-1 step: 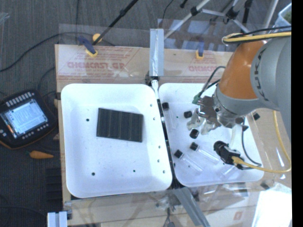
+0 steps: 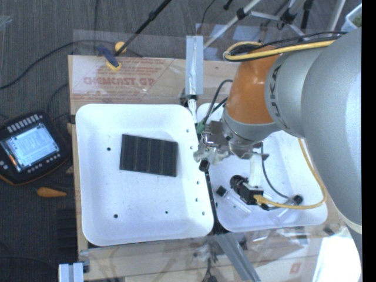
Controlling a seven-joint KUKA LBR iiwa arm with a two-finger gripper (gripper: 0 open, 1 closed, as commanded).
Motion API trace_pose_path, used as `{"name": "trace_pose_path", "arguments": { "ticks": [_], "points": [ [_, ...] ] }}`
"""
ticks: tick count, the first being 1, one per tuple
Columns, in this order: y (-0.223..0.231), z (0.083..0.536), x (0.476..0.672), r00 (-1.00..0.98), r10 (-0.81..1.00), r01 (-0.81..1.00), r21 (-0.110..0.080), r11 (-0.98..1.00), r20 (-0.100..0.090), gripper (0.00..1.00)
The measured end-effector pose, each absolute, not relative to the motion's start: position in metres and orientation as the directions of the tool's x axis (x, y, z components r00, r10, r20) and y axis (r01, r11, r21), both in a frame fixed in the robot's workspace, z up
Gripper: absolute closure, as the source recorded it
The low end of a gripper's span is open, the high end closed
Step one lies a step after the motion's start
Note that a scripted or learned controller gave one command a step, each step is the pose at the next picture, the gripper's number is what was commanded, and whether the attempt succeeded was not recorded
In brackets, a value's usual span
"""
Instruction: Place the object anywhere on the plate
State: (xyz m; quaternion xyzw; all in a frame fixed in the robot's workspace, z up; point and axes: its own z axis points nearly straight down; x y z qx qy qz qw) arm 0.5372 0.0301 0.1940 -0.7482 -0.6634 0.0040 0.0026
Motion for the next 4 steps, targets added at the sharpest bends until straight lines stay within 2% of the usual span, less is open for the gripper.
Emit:
{"name": "trace_pose_path", "arguments": {
  "ticks": [1,2,3,4],
  "points": [
    [0.068,0.18,0.566,-0.288,0.958,0.958,-0.007,0.288,0.001,1.0],
    [0.143,0.251,0.562,-0.383,0.924,0.924,-0.006,0.383,0.0,1.0],
    [0.218,0.22,0.534,-0.708,0.706,0.706,-0.007,0.708,0.003,1.0],
    [0.226,0.23,0.647,-0.951,0.309,0.309,-0.002,0.951,0.001,1.0]
  ]
}}
